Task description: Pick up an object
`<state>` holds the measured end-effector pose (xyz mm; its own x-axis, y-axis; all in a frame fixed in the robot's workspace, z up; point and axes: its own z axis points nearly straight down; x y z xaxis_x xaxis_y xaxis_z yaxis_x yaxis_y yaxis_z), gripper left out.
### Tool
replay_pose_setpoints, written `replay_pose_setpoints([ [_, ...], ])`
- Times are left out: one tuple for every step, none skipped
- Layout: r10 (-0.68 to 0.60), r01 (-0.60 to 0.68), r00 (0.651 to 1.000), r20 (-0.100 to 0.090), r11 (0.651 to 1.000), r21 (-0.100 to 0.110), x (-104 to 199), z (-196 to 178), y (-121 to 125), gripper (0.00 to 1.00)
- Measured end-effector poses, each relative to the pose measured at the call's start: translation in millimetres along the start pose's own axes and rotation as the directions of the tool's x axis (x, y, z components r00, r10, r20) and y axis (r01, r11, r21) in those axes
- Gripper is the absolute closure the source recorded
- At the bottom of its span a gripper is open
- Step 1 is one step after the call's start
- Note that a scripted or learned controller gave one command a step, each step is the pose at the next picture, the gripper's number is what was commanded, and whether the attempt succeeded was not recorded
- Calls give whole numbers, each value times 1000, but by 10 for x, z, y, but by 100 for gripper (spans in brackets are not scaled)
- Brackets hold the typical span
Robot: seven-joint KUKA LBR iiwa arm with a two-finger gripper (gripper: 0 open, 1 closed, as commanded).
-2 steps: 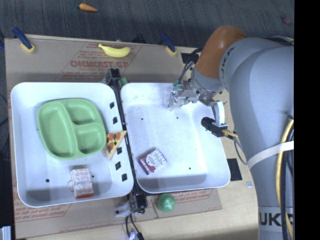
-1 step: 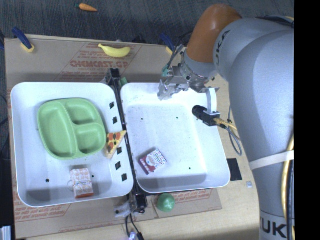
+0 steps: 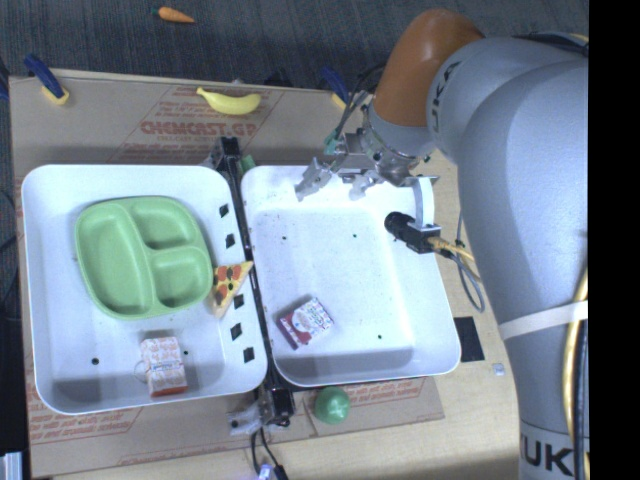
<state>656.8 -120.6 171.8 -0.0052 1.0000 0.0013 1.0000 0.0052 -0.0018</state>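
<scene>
My gripper (image 3: 333, 182) hangs over the far edge of the right bin (image 3: 420, 353), its two fingers spread open with nothing between them. A small red and white packet (image 3: 305, 322) lies flat on that bin's floor near the front, well apart from the gripper. In the left bin (image 3: 40, 268) a green divided plate (image 3: 145, 256) lies at the centre. A toy pizza slice (image 3: 228, 283) rests against the plate's right side. A small red and white carton (image 3: 162, 364) stands near the front of the left bin.
A black part with a cable (image 3: 412, 231) hangs from the arm over the right bin's right side. Outside the bins are a green ball (image 3: 332, 404) at the front, a banana (image 3: 230, 99) at the back, and a carrot (image 3: 176, 14) on the floor. The arm's bulk covers the right.
</scene>
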Motion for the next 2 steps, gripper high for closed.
replay_pose_setpoints([
  [-2, 2, 1000, 1, 1000, 4, 273, 817, -11, 0],
  [-5, 5, 1000, 1, 1000, 2, 272, 694, 3, 100],
])
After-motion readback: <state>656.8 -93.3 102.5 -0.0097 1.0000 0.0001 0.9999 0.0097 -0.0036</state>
